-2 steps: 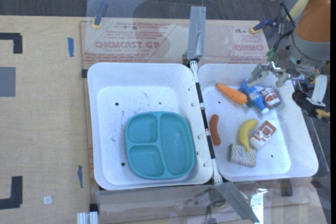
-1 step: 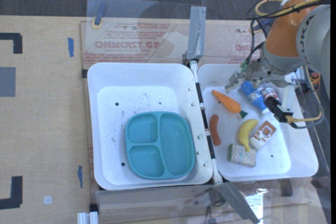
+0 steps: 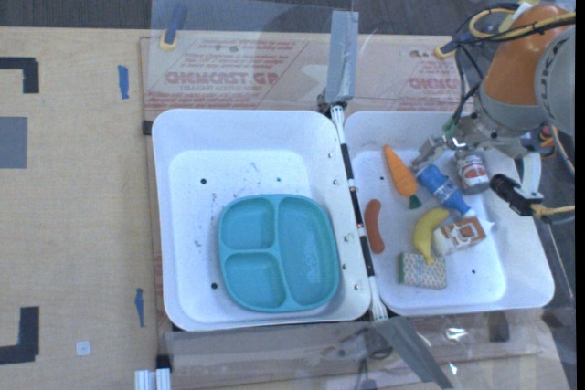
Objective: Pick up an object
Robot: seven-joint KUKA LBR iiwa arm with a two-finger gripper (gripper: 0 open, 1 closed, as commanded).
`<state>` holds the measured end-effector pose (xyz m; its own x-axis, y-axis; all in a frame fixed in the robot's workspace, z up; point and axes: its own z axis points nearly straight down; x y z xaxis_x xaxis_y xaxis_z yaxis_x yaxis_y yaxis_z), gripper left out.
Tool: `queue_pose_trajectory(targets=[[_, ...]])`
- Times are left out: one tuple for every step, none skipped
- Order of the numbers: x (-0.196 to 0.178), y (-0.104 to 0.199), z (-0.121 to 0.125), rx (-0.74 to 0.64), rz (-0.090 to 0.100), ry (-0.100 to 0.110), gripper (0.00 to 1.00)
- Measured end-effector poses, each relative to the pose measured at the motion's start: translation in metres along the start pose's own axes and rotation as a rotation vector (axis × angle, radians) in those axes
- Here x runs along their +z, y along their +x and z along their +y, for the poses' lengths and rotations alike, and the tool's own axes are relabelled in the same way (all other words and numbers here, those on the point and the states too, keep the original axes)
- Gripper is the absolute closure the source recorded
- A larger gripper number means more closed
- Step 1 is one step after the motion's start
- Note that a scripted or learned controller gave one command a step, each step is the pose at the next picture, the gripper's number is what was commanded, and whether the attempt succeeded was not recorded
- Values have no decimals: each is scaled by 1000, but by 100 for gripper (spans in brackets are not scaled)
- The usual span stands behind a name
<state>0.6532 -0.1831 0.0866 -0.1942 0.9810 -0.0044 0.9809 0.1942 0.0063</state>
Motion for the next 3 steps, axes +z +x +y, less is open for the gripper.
queue_pose_trajectory(targets=[[-1, -24, -53, -41, 12, 1, 0], [-2, -14, -109, -91, 11, 0, 0], [-3, -5, -158, -127, 9, -1, 0]])
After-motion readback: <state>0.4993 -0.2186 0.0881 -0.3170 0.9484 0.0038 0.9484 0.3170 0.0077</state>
